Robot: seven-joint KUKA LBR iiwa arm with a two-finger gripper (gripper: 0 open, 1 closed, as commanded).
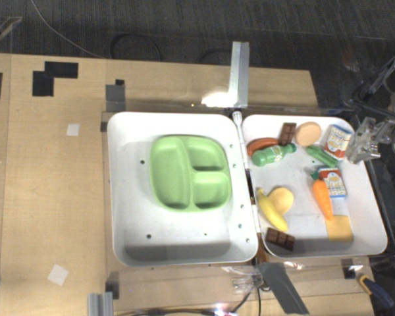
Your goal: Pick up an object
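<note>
Orange carrot (pixel 322 199) probably below-left of gripper (pixel 367 145)

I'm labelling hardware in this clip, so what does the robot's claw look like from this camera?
The claw is a small silvery-grey metal part at the right bin's far right rim, with pale, shiny, angular pieces. Behind it, thin dark cables and rods run up toward the frame's right edge. The picture is too blurred there to make out any markings.

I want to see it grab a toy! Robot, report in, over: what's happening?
Gripper at right bin's far right edge, holding nothing. Toy food lies untouched: carrot, banana, green bottle. Green divided plate in left bin. Path clear.
</note>
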